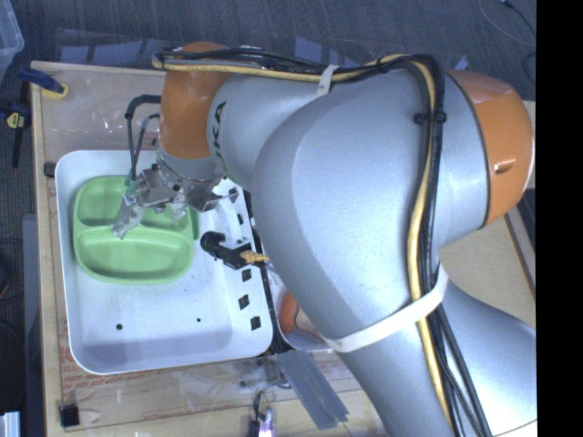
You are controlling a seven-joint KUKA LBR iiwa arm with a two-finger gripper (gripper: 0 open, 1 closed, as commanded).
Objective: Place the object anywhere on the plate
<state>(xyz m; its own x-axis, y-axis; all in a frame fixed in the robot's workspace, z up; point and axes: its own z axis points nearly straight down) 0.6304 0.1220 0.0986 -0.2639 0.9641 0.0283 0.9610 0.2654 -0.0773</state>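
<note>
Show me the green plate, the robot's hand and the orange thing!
green plate (137, 255): camera view, floor of its nearer compartment.
hand (148, 217): camera view, midway between its fingertips.
orange thing (288, 316): camera view, its visible rounded edge.

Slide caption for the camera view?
The hand hovers over the green plate in the left bin.

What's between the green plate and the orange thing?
Camera view: just bare white bin floor and bin wall between the green divided plate and the orange thing.
</note>
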